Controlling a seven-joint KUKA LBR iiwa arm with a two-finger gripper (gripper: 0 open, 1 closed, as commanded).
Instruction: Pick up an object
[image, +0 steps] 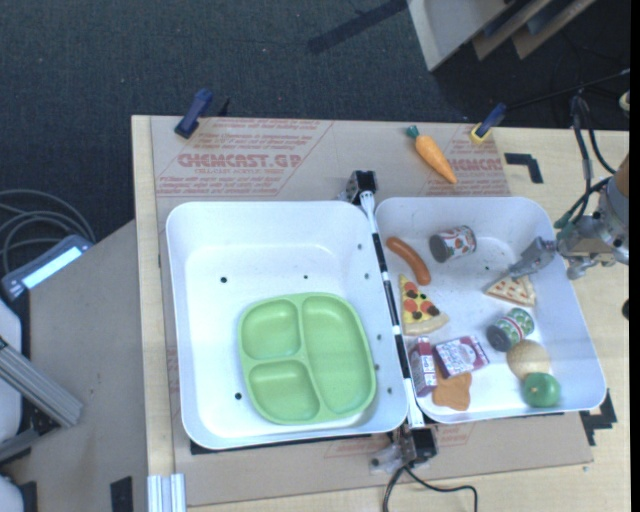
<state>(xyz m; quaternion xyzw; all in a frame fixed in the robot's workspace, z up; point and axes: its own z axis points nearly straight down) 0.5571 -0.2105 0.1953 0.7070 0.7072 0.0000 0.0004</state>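
Sandwich wedge (512, 290), tan and triangular, lies just beside the gripper (530, 260), whose grip I cannot tell.

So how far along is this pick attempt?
Nothing looks picked yet: the toys still lie in the right bin. The tool sits low over that bin, just above the sandwich wedge, nothing visibly held. The grasp and lift remain.

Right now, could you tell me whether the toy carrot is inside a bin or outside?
Outside: the carrot lies on the bench beyond the right bin.
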